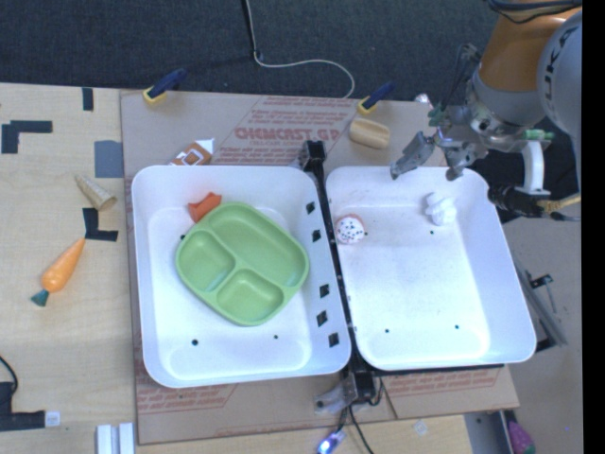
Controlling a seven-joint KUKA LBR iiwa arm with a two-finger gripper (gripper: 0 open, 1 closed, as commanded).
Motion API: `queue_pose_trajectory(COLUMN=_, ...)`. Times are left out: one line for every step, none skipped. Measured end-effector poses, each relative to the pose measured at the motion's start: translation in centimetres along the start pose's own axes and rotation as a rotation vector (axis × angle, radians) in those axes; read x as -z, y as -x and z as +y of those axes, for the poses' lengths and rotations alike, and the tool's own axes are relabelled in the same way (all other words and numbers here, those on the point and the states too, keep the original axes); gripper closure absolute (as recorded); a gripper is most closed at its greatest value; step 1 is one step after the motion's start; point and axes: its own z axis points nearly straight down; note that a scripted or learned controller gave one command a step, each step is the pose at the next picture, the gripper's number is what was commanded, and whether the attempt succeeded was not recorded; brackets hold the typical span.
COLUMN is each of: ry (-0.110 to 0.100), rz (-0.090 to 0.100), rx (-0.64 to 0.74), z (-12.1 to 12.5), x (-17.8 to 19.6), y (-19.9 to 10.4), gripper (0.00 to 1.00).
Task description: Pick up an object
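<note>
My gripper (432, 162) hangs over the far edge of the right bin (492, 329), open, with nothing between its two dark fingers (408, 157). Just below and right of it, a small white crumpled object (438, 207) lies in the right bin's far right part. A small round white object with red speckles (350, 229) sits near that bin's left wall. In the left bin (170, 348) lies a green divided plate (243, 262), with a small orange piece (203, 204) at its far left corner.
Outside the bins, a tan cylinder (370, 132) lies on the cardboard behind the right bin. A toy carrot (61, 269) and a small cone (95, 192) rest on the wooden bench at left. Blue clamps (164, 84) hold the cardboard's far edge.
</note>
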Motion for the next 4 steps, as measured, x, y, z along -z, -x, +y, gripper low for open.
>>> queue_pose_trajectory(ry=0.027, rz=-0.007, rx=-0.002, z=-1.5, x=-13.6, y=-1.6, gripper=0.0)
queue_pose_trajectory(ry=0.037, rz=-0.012, rx=-0.008, z=-4.3, x=-14.0, y=-2.7, gripper=0.0)
queue_pose_trajectory(ry=0.021, rz=-0.005, rx=-0.001, z=-1.9, x=-15.8, y=-3.1, gripper=0.0)
queue_pose_trajectory(ry=0.0, rz=-0.001, rx=-0.004, z=-6.7, x=-16.6, y=0.9, gripper=0.0)
